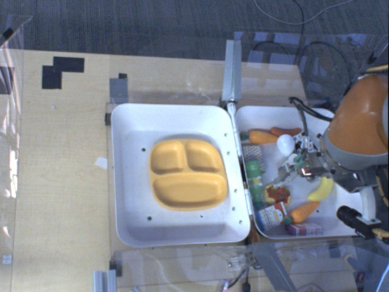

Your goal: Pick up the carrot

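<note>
An orange carrot [304, 211] lies near the front of the right bin [358, 229], between a yellow banana [322, 189] and a small carton [271, 215]. A second orange carrot-like piece [262, 137] lies at the back of the same bin, next to a white ball [284, 143]. My gripper [295, 166] hangs over the middle of the right bin, between the two orange pieces and left of the banana. The arm's orange band and grey wrist [358, 132] cover the bin's right side.
The left bin [130, 163] holds a yellow divided plate [188, 173]. The right bin is crowded: a green bottle [256, 182], a red item [277, 194], a grey mesh piece [252, 154] and a purple item [304, 229]. A metal divider [231, 72] stands behind the bins.
</note>
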Action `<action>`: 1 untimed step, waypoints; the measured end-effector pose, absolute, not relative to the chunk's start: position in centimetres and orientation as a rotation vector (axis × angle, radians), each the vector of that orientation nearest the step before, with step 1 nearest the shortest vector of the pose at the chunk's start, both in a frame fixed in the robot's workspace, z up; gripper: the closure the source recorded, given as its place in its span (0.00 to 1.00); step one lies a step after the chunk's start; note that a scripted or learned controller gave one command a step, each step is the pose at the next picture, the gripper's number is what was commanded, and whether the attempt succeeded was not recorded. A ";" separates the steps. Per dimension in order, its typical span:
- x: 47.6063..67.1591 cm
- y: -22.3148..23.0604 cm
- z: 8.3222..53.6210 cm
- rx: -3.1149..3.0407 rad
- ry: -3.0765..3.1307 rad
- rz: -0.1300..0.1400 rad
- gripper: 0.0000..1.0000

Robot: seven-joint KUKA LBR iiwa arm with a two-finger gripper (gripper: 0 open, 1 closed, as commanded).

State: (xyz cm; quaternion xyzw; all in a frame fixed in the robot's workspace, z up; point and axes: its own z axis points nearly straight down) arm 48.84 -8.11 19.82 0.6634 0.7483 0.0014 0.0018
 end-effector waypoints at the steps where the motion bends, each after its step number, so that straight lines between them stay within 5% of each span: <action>1: 48.8 -12.2 12.8 1.519 2.746 0.003 0.00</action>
